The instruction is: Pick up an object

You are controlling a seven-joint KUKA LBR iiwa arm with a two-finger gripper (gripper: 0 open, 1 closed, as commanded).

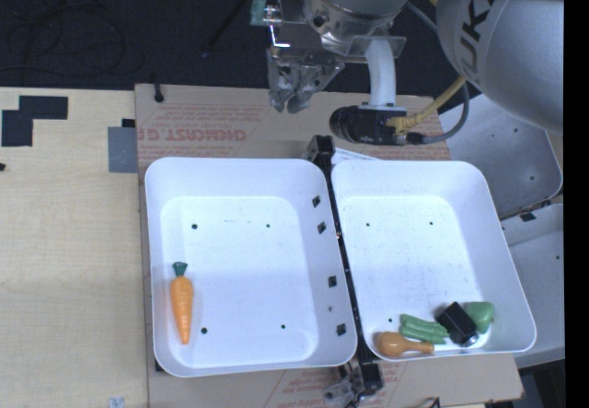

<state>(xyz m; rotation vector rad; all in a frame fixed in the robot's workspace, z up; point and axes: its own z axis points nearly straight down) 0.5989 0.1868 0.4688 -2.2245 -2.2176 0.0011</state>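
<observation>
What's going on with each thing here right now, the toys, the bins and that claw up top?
Toy carrot: lying flat in the left bin, near its front left corner.
Green bean pod, black block, green piece, tan pear-shaped toy: bunched in the right bin's front right corner.
Gripper: raised above the bins' far edge, nothing between its fingers.
</observation>
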